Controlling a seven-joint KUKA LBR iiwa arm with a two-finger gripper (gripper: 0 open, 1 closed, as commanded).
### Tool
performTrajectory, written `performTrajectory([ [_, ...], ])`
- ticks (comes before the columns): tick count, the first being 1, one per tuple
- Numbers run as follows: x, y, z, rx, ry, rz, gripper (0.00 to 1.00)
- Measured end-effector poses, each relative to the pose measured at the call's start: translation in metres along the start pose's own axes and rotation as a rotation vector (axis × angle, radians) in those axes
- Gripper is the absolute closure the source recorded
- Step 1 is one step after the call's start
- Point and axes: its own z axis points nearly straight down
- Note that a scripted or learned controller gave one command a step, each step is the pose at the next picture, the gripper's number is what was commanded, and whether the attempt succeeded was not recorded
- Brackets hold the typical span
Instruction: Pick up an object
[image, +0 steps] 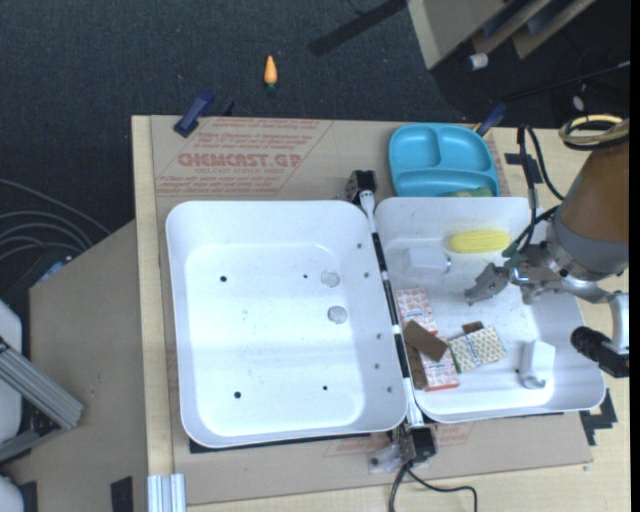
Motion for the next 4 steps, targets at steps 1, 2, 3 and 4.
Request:
performTrajectory([
  [1, -0.016, 0.014, 0.085, 0.002, 0.002, -0.001, 0.00],
  [2, 0.006, 0.105, 0.078, 0.001, 0.002, -0.002, 0.00],
  [3, -0.024, 0.130, 0.087, 0.017, 0.003, 0.002, 0.00],
  [4, -0.062, 0.133, 0.085, 0.006, 0.003, -0.001, 0.00],
])
